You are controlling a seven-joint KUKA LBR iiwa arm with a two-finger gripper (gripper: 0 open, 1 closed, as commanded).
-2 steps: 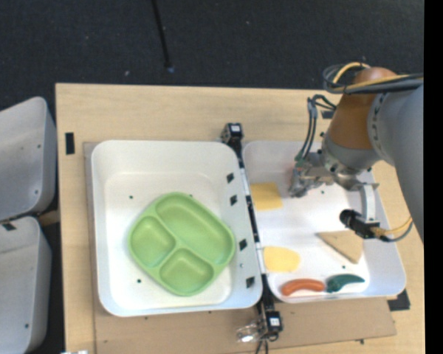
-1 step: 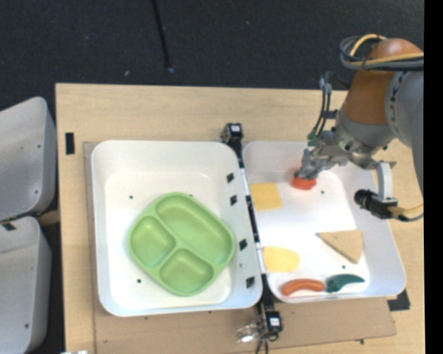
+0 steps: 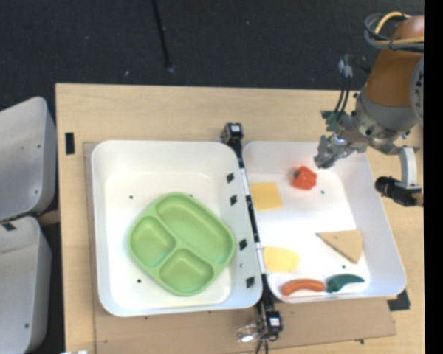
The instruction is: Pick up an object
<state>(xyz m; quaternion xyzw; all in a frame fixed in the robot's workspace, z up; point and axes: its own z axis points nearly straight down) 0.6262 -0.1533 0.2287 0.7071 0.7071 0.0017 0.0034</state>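
While gripper (image 3: 329, 154), state unclear, hovers at right bin (image 3: 369, 220) far edge, bin holds red pepper (image 3: 304, 178), probably cheese slices; left bin (image 3: 103, 220) holds green tray (image 3: 181, 243)

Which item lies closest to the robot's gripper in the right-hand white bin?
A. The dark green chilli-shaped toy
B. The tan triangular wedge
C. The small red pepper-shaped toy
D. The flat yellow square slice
C: the small red pepper-shaped toy sits just below and left of the gripper near the bin's far edge, while the tan triangular wedge, dark green chilli-shaped toy and flat yellow square slice lie farther off.
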